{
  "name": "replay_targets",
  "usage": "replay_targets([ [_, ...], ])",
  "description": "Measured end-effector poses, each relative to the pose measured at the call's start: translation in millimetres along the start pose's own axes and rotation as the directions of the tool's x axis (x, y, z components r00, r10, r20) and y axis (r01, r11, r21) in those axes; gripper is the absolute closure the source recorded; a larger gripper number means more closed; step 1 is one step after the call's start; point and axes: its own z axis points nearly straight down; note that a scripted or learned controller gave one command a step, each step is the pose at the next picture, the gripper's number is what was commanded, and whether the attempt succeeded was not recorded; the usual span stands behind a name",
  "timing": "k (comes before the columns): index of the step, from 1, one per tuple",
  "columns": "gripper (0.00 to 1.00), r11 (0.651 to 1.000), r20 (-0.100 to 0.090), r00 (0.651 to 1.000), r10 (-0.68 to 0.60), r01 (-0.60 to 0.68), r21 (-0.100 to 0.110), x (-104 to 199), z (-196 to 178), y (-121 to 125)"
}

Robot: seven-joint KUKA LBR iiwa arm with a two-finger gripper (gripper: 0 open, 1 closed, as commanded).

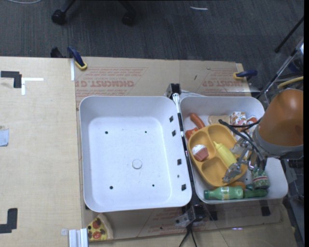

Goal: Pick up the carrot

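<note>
Light wooden bench (38, 159), brown cardboard sheet (159, 77) on it, two white bins (128, 103) side by side, pizza-slice toy (98, 229) at cardboard's near corner

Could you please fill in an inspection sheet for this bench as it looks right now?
Surface: wooden bench with cardboard sheet under two white bins; left bin, right bin.
Job's things: carrot, orange, at the right bin's left side beside a yellow divided plate.
Clutter: green bottle, sausage, yellow piece on the plate, small can, pizza slice toy on the bench.
Grippers: gripper over the plate's right part; finger state unclear.
Cables: black cable at the bench's front.
Surroundings: dark carpet, chair base.
</note>
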Motion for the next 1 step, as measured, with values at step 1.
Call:
replay_targets([
  [1, 1.00, 1.000, 0.025, 1.000, 0.014, -0.014, -0.001, -9.0, -13.6, -2.6],
])
